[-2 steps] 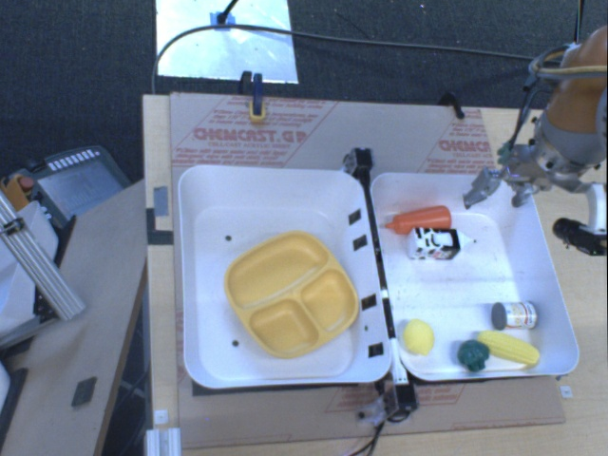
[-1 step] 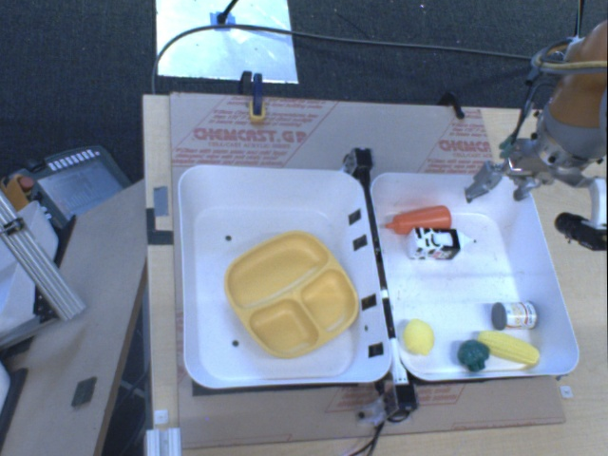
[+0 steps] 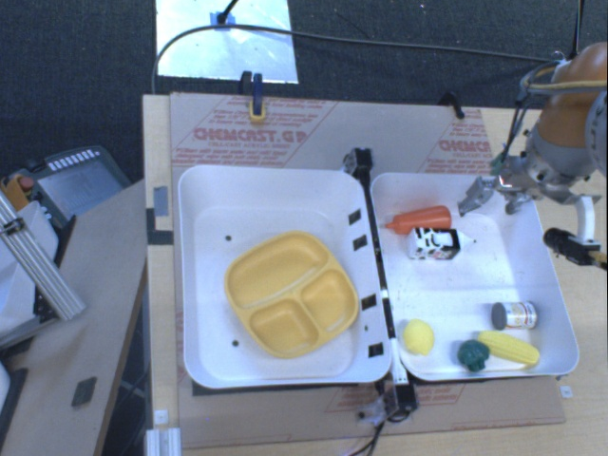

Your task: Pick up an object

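Note:
The right bin (image 3: 543, 272) holds an orange carrot (image 3: 420, 218), a black-and-white carton (image 3: 434, 243), a small tin can (image 3: 514, 314), a yellow lemon (image 3: 418, 336), a green broccoli (image 3: 472, 353) and a corn cob (image 3: 508, 348). My gripper (image 3: 490, 204) hangs over the bin's back right corner, just right of the carrot's tip. Its fingers (image 3: 472, 199) are spread open with nothing between them.
The left bin (image 3: 204, 255) holds a yellow divided plate (image 3: 290, 293). A black clip strip (image 3: 372, 264) runs along the wall between the bins. A cardboard sheet (image 3: 285, 126) lies under both. A side bench with a device (image 3: 76, 183) stands at the left.

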Available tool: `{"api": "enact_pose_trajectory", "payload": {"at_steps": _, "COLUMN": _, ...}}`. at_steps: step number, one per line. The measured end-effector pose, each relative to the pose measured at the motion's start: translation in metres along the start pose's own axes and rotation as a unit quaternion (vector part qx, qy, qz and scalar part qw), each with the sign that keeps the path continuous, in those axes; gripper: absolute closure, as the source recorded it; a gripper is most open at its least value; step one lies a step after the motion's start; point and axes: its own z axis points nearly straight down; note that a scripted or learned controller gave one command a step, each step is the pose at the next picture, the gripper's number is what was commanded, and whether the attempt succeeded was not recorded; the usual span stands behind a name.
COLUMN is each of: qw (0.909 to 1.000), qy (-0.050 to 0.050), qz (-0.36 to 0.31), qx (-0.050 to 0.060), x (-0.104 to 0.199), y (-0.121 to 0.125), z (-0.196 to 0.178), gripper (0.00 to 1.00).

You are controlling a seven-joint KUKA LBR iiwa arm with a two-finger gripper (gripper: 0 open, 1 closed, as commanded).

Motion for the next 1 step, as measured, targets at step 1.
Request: {"api": "enact_pose_trajectory", "payload": {"at_steps": 1, "qw": 1.0, "qy": 0.0, "qz": -0.002, "qx": 0.0, "x": 0.0006, "y": 0.0003, "z": 0.0514, "gripper": 0.0}}
